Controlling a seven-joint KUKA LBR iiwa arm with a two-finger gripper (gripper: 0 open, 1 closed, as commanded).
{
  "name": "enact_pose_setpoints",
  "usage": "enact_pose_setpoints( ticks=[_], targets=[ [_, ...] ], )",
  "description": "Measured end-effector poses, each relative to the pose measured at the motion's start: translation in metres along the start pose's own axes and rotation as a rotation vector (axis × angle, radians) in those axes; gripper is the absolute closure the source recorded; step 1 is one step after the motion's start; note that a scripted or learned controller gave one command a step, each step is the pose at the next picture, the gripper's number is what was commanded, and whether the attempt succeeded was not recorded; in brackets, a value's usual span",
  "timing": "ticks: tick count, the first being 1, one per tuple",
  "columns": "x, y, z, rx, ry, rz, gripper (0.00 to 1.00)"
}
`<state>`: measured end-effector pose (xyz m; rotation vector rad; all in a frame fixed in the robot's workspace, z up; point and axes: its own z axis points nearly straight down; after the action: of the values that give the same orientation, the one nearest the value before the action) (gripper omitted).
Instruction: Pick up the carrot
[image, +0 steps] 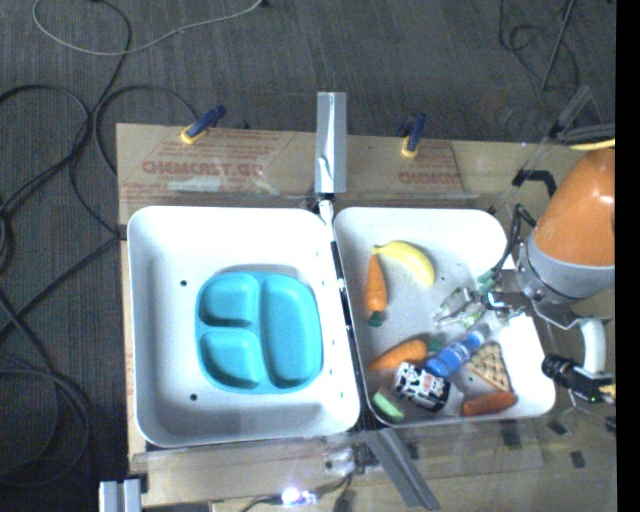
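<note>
Two orange carrots lie in the right bin (495, 228). One carrot (375, 284) lies lengthwise along the bin's left wall, its green end pointing to the front. The other carrot (400, 353) lies slanted near the bin's middle front. My gripper (465, 303) hovers over the middle right of this bin, to the right of both carrots and apart from them. It sits just above a blue bottle (452, 357). The arm's orange band (585, 210) is at the right edge.
A yellow banana (410, 260) lies beside the upper carrot. A black-and-white pack (421, 386), a waffle piece (489, 368), a red sausage (489, 403) and a green bit (387, 405) crowd the bin's front. The left bin (160, 240) holds a blue divided plate (260, 328).
</note>
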<state>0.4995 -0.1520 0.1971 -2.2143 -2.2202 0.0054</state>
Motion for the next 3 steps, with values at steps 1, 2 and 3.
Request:
enact_pose_setpoints(
  ticks=[1,2,3],
  targets=[
    [0.02,-0.005,0.048,-0.001,0.001,-0.173,0.0],
    [0.069,-0.014,-0.035,-0.003,-0.001,-0.299,0.0],
    [0.076,0.028,-0.003,-0.003,-0.001,-0.587,0.0]
  ],
)
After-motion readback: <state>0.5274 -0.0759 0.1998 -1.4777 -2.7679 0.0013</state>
